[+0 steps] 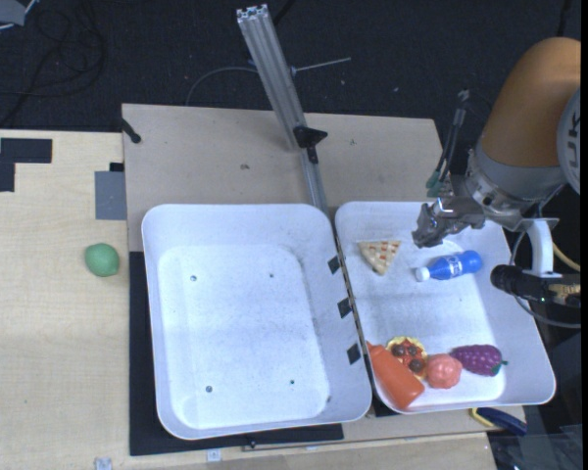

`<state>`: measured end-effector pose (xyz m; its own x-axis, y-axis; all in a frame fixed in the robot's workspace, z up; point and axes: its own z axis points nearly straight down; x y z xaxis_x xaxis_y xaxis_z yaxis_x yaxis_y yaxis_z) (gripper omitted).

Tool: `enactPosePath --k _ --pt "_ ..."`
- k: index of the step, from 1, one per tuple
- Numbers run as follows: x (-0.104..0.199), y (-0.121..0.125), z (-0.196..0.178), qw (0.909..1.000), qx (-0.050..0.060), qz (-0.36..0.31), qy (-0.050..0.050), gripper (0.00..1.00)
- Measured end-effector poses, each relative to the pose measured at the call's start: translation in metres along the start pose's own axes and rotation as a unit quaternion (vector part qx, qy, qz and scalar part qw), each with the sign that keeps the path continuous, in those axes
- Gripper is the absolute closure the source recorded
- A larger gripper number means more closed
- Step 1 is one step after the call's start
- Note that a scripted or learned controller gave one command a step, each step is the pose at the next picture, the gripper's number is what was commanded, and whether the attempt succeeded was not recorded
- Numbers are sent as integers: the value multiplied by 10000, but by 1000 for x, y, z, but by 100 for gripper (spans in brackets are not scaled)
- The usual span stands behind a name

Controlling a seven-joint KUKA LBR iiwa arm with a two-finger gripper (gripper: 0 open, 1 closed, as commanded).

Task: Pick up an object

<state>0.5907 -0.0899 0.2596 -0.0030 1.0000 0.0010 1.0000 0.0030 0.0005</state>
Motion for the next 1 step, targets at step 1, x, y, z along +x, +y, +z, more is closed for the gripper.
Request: enactPosePath --k 1 --pt "53 -26 13 10000 10 -2 0 100"
